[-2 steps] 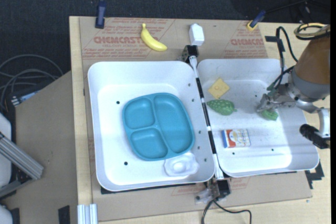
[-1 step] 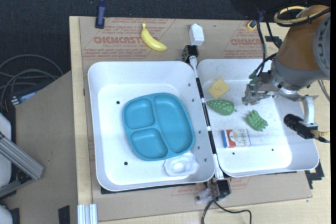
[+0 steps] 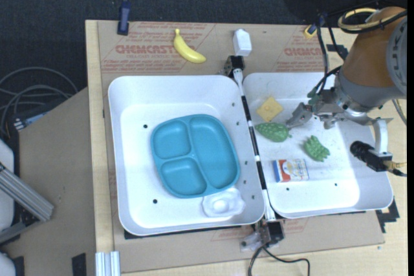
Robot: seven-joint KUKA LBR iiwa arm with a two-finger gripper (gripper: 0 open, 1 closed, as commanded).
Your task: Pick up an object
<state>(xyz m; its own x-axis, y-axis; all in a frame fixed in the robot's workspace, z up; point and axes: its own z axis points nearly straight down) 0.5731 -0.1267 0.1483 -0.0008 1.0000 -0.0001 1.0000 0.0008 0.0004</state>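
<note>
My gripper [image 3: 312,118] hangs low over the right bin [image 3: 343,194], near its upper middle, at the end of the grey and orange arm. Its two fingers look spread apart with nothing between them. Just left of it lie a yellow block [image 3: 270,108] and a green leafy piece [image 3: 272,132]. A second green piece [image 3: 317,148] lies just below the gripper, apart from it. A small white, red and blue packet [image 3: 289,170] lies lower in the same bin.
The left bin [image 3: 129,106] holds a blue divided plate [image 3: 193,155] and a clear white cup [image 3: 222,204] at its lower edge. A banana [image 3: 187,48], a white block [image 3: 242,42] and a small blue item [image 3: 123,17] lie on the bench behind the bins.
</note>
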